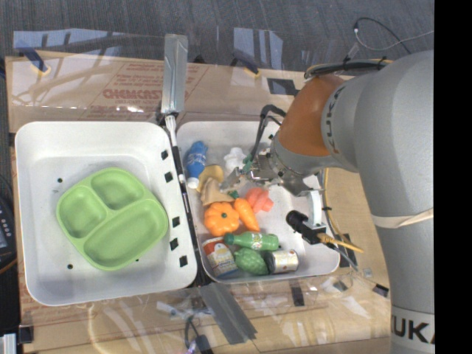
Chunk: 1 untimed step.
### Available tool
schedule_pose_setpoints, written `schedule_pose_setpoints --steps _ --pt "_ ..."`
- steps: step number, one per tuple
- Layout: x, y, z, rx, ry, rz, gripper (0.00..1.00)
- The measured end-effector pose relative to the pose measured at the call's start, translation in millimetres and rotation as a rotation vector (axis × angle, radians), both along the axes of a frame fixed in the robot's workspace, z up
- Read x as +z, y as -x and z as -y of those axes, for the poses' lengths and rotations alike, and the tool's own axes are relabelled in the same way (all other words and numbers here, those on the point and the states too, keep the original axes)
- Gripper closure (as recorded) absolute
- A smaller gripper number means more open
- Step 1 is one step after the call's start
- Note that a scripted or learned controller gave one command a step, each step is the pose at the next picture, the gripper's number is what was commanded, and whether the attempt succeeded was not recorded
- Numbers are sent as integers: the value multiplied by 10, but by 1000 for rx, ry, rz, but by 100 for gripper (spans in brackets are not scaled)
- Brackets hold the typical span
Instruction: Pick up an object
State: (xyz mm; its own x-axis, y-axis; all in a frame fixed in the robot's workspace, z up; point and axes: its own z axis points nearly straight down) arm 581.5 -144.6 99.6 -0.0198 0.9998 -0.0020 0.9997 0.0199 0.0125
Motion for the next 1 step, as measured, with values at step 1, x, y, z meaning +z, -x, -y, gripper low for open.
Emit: schedule_pose_setpoints --steps 1 --pt "-79 501 469 -143 -3 -15 0"
